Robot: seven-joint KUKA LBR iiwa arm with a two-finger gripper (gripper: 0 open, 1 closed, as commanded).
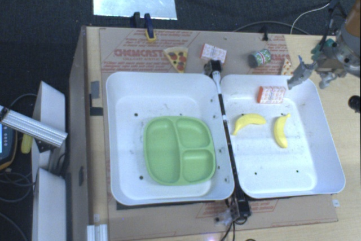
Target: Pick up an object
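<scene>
Two yellow bananas lie in the right bin (pixel 316 178): one banana (pixel 249 121) near the divider, the other banana (pixel 281 130) to its right, lying lengthwise. An orange and white box (pixel 272 94) rests near the bin's far edge. My gripper (pixel 312 77) hangs over the far right corner of that bin, to the right of the box and apart from it. Its two fingers are spread, so it is open with nothing between them.
A green divided plate (pixel 180 149) sits in the left bin (pixel 127 121). Behind the bins on the cardboard lie a toy pizza slice (pixel 177 58), a small printed card (pixel 213 52) and a small can (pixel 260 57). Cables run along the far right.
</scene>
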